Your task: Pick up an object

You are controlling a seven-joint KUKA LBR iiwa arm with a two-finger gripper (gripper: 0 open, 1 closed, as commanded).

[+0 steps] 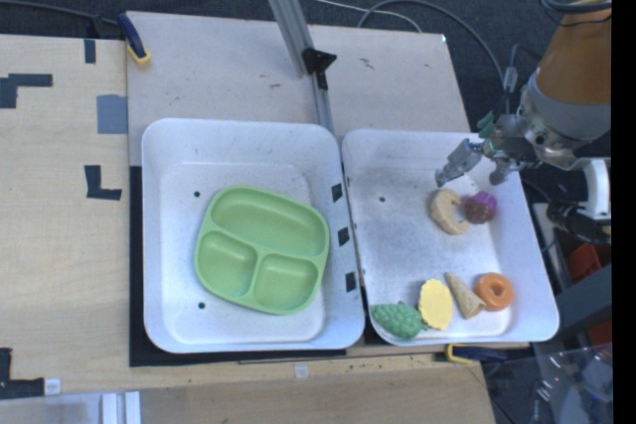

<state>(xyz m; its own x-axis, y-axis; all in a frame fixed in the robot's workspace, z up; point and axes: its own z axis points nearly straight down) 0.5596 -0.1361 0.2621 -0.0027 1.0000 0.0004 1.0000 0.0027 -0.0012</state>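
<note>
two white bins, claw point(477, 166) spread wide — nothing held, above tan bun point(448, 212) — purple piece point(481, 208)

Open floor on the right bin's left half, clutter along its right and near edges

We see the right bin point(397, 243) bare at its left and middle; a beige piece point(448, 212) and purple piece point(481, 207) sit touching just under the hand point(475, 164), and four items crowd the near rim, with the green tray point(262, 249) covering the left bin's point(169, 213) middle.

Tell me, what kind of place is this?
Probably a robot lab or test bench. A robot arm with a gripper reaches over two white bins; toy food and a green divided plate lie in them, and cables cross the floor.
</note>
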